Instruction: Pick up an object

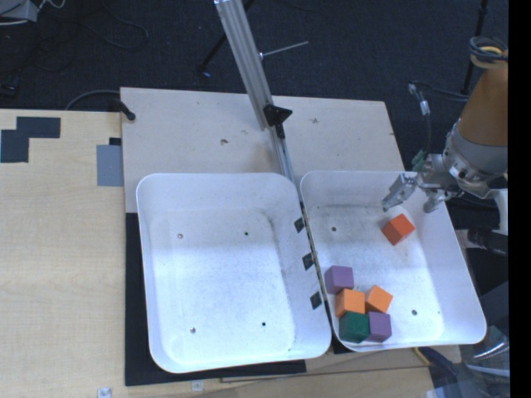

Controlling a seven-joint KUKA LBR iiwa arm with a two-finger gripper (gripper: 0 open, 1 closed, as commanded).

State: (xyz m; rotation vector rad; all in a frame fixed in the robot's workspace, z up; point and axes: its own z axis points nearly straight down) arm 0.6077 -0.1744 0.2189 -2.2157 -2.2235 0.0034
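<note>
Two-finger tool [415,193] hangs over the far right part of the right-hand shallow white bin [469,293], fingers spread apart, nothing between them. Lone orange foam cube [398,228] lies just below the tool in the camera view, toward the bin's near edge and a shade toward its left wall, apart from the fingers and turned corner-on. It looks the nearest candidate: judged move is a short shift nearward, then a descent. A cluster of purple, orange and green cubes [358,302] sits well apart, by the bin's near left corner. The left-hand white bin [158,197] shares the desk.
</note>
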